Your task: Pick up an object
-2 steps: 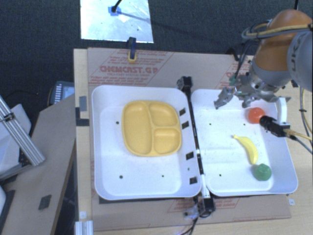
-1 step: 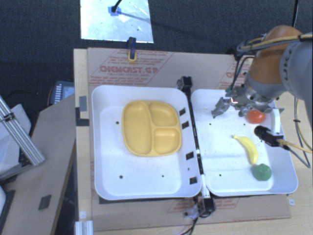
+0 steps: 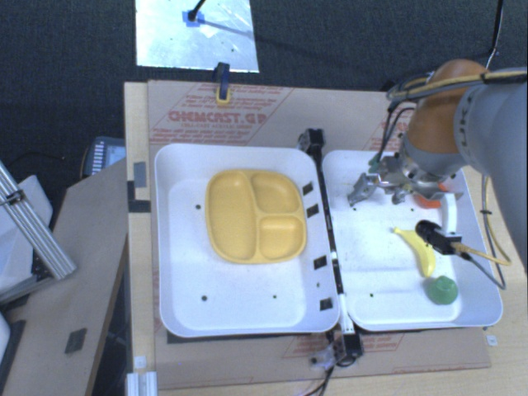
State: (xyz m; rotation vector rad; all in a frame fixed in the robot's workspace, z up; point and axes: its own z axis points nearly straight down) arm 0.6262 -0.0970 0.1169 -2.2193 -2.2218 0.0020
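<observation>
Looking at the right white bin (image 3: 363, 304), we'd go for the small yellow plastic banana (image 3: 419, 251) near its right edge: light, stiff, slick, so pinch mid-body. The two-finger gripper (image 3: 363, 190) near the back edge looks open and empty, we think.

**Plastics, Cardboard and Metal**

Both white bins (image 3: 247, 320) look like smooth plastic with a soft sheen. The yellow divided plate (image 3: 254, 215) is matt plastic. Under them lies dull brown cardboard (image 3: 272, 110) with red print. The gripper (image 3: 369, 185) is bare grey metal; the banana (image 3: 419, 251) and green object (image 3: 442, 289) seem smooth.
</observation>
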